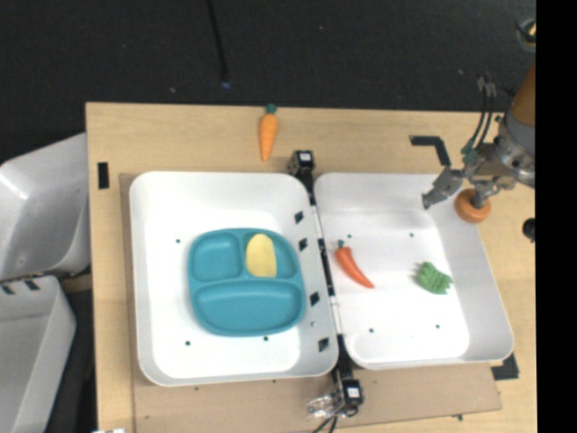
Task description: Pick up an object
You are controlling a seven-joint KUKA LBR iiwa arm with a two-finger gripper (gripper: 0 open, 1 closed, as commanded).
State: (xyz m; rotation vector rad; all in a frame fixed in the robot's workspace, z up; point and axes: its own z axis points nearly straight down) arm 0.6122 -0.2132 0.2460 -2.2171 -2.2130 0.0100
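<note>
The bench [180, 133] is pale wood colour against a black background; the two bins, the left bin [153, 332] and the right bin [469, 314], are plain white; the divided plate [234, 309] at centre left is teal blue, and the oval piece [261, 256] in it is yellow; the carrot [268, 133] at the top is orange with a green tip; the pepper [353, 268] is red-orange; the leafy piece [434, 278] is green; the round thing [471, 207] at right is orange.

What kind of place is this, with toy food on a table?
Probably a robot test bench, not a kitchen: a robot arm reaches over two white bins, with toy food such as a carrot and a blue divided plate laid out for picking.
</note>
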